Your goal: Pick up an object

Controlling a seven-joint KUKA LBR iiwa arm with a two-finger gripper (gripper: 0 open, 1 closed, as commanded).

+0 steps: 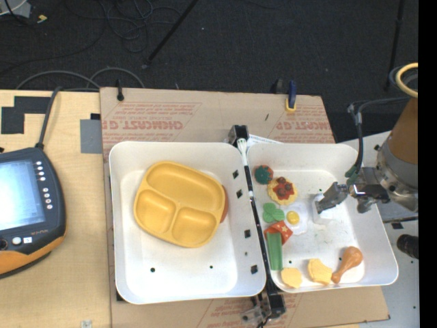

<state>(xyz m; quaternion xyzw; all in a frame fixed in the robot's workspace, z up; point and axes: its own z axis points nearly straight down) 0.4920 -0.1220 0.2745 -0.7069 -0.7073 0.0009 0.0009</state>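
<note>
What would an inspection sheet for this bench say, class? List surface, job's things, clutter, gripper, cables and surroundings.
Surface: cardboard sheet under two white bins.
Job's things: right bin holds toy food: drumstick, green stick, small pizza.
Clutter: yellow divided plate in the left bin.
Gripper: gripper over the right bin, holding nothing seen.
Cables: black cables on the dark floor behind.
Surroundings: control pendant at left.

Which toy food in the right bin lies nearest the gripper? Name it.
The small yellow piece, beside the green leaf. It lies closer to the gripper than the pizza or drumstick.
</note>
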